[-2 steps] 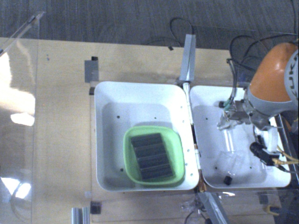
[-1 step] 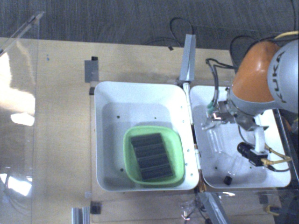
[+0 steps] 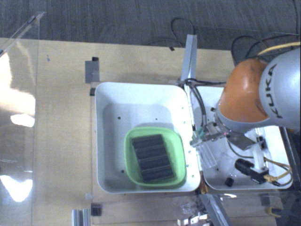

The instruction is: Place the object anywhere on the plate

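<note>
A green plate (image 3: pixel 154 157) lies in the left bin (image 3: pixel 113 126), toward its front right. On the plate rests a black ridged block (image 3: pixel 151 158), lying flat and a little askew. My gripper (image 3: pixel 205 144) hangs over the left side of the right bin (image 3: pixel 282 149), just right of the wall between the two bins. It is apart from the plate and the block. The grey arm with its orange band (image 3: pixel 242 98) covers much of the right bin.
A small black piece (image 3: pixel 229 181) lies near the front edge of the right bin. A grey upright post (image 3: pixel 189 58) stands behind the bins. A clear panel (image 3: pixel 19 126) stands on the wooden bench at the left.
</note>
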`<state>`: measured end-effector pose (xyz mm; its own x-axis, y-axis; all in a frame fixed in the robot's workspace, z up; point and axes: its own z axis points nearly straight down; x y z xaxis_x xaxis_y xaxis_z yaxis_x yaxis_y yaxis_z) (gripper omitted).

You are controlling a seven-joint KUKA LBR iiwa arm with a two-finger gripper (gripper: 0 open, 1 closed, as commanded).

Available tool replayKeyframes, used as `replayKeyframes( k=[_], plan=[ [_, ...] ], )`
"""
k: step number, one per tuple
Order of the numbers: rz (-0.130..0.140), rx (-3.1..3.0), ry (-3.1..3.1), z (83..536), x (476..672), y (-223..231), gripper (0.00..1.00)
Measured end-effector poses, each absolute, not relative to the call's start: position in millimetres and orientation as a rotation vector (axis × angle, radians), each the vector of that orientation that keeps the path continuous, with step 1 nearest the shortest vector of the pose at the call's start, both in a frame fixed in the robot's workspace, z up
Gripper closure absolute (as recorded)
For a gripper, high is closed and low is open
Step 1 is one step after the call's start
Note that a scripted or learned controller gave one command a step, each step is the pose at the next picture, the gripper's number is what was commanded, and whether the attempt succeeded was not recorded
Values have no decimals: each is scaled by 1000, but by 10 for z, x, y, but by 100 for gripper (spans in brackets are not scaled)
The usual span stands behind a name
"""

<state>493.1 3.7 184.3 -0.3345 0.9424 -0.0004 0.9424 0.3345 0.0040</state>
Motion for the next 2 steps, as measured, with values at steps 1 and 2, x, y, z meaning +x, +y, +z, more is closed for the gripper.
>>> replayKeyframes(
  k=[1,2],
  plan=[
    [11,1808,2560,1952,4956,36,100],
    [11,1808,2560,1953,4956,36,0]
  ],
)
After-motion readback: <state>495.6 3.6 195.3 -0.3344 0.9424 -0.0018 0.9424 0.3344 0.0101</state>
